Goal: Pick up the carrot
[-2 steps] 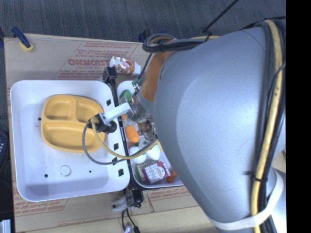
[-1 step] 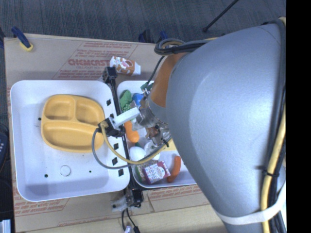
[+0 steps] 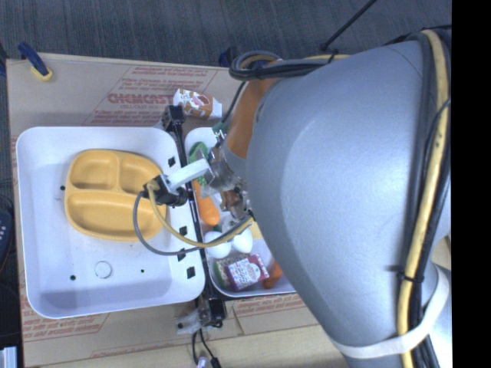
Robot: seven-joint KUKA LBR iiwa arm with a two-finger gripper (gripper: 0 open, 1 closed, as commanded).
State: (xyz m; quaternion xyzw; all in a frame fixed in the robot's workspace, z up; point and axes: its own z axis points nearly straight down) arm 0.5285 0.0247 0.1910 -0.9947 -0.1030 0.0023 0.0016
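1. The cardboard sheet (image 3: 92, 90) under both bins carries red print. The big line looks like "CHEMCAST"; the smaller lines are too small to read.
2. A red-labelled packet (image 3: 244, 271) lies at the near end of the right bin (image 3: 201, 139). Its lettering is too blurred to read.
3. The carrot (image 3: 207, 209) lies in the right bin, close along the wall it shares with the left bin (image 3: 31, 205). Two white eggs (image 3: 230, 244) sit just past its near end, between it and the packet.
4. In the left bin, a yellow divided plate (image 3: 107, 190) takes up the far half. The near half is bare white floor with open room.
5. The right bin is crowded, and the arm covers most of it.
6. The grey arm (image 3: 345, 190) leans in from the right, with its orange band (image 3: 245, 121) over the far end of the right bin.
7. The gripper (image 3: 228, 194) is low, just beside the carrot. I cannot tell whether it is open or closed, or whether it is touching the carrot.
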